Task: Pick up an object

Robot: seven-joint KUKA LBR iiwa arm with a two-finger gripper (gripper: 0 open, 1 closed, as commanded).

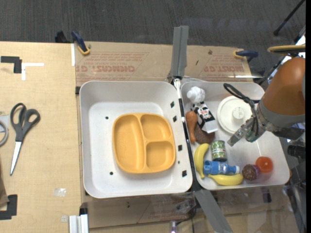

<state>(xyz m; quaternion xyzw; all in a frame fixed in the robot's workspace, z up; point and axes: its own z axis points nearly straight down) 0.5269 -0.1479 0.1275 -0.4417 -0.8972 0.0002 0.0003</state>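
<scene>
Arm (286, 89) reaching from right, tool (241, 134) angled down-left.

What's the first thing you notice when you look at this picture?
A big yellow divided plate lies by itself in the left bin. The right bin is crowded with small things, like two bananas and a green can. The grey arm's gripper hangs over that pile, beside a white lid.

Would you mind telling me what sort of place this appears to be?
Probably a robotics lab bench: two white bins clamped over cardboard, toy food such as a banana beside an orange divided tray, and a robot arm reaching in.
</scene>
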